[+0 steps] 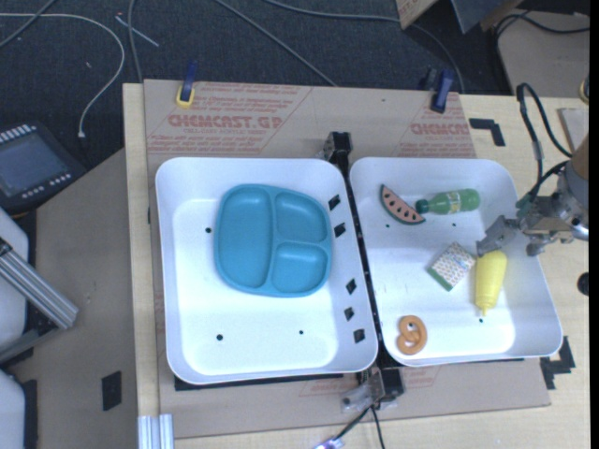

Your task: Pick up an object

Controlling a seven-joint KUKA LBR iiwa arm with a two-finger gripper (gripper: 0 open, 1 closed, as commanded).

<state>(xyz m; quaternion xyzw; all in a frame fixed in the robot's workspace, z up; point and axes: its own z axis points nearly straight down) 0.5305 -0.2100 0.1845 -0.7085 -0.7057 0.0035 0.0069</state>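
Note:
The right bin holds a watermelon slice, a green bottle lying on its side, a small checkered block, a yellow bottle and a brown pretzel. My gripper hangs over the right bin's right side, just above and to the right of the yellow bottle. Nothing is seen held in it. The arm comes in from the right edge.
A blue divided plate lies in the left bin. Black clips line the wall between the two bins. Cables run along the right side of the bench, and a cardboard sheet lies under the bins.

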